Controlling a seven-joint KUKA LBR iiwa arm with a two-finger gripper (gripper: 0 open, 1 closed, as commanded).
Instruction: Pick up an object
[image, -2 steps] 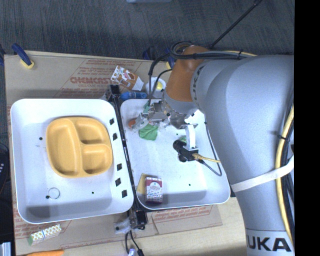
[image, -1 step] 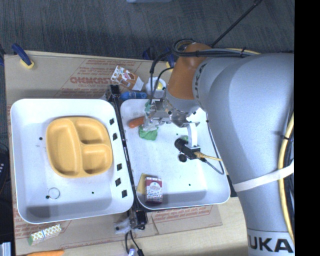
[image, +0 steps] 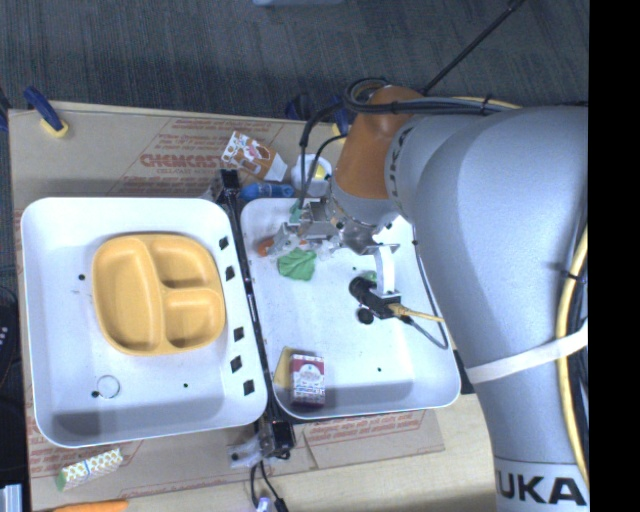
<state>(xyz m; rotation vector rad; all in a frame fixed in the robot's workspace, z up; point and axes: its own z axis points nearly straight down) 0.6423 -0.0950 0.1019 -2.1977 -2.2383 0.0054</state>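
Note:
My gripper (image: 303, 228) reaches down into the far part of the right bin (image: 400, 385), under the arm's orange band. A crumpled green object (image: 296, 264) lies just in front of it, close to or touching the gripper's tip. A small orange piece (image: 265, 243) sits to its left by the bin wall. A red and white box (image: 308, 378) lies at the bin's near left, with a yellow item (image: 283, 372) beside it. Another bit of green (image: 370, 277) shows by the wrist.
The left bin (image: 50, 300) holds a yellow divided plate (image: 158, 291). Behind the bins lie a small printed carton (image: 246, 153) and a blue item (image: 266, 189). A wrapped packet (image: 90, 467) sits on the bench at the front left. The arm covers the right bin's right side.

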